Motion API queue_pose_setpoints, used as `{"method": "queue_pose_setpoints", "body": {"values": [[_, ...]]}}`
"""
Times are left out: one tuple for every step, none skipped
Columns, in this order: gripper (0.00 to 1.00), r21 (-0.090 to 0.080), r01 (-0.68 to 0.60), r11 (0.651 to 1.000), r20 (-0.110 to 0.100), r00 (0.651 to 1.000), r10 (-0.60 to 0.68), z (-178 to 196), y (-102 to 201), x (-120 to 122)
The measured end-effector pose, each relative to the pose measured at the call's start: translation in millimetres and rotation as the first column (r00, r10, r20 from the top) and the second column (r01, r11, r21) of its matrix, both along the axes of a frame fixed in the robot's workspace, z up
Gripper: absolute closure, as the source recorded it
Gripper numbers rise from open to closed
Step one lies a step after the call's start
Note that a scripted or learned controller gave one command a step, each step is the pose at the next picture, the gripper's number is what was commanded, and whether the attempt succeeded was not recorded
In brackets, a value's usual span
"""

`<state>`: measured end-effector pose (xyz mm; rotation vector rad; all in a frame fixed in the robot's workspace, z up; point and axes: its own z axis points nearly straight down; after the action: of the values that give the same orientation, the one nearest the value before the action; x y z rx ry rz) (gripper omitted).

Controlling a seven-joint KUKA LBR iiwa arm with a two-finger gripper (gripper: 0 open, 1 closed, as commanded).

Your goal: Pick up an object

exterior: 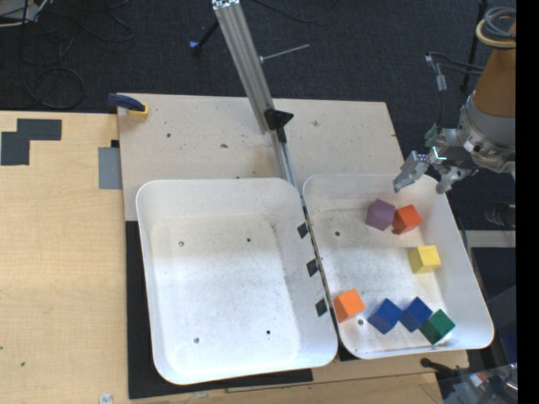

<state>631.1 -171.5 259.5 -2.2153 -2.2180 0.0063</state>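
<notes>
So the gripper [428,173] is hanging over the far edge of the right bin [472,310], fingers spread, nothing between them. Just below it a purple cube [381,215] touches a red-orange cube [407,219]. Yellow cube [424,258] sits mid-bin; an orange cube [348,304], two blue cubes [400,316] and a green cube [438,325] line the near edge.

White bins [219,217] are holding purple [380,215], red-orange [407,218], yellow [424,258], orange [348,304], blue [385,316] and green [438,325] blocks.
</notes>
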Motion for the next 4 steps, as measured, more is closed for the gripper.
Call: {"method": "queue_pose_setpoints", "body": {"values": [[0.00, -0.002, -0.003, 1.000, 0.004, 1.000, 0.003, 3, 0, 1], [0.00, -0.001, 0.000, 1.000, 0.000, 1.000, 0.000, -41, 2, -2], [0.00, 0.000, -0.002, 1.000, -0.001, 1.000, 0.002, -103, 10, -3], [0.00, 0.000, -0.002, 1.000, -0.001, 1.000, 0.002, -148, 15, -2]]}}
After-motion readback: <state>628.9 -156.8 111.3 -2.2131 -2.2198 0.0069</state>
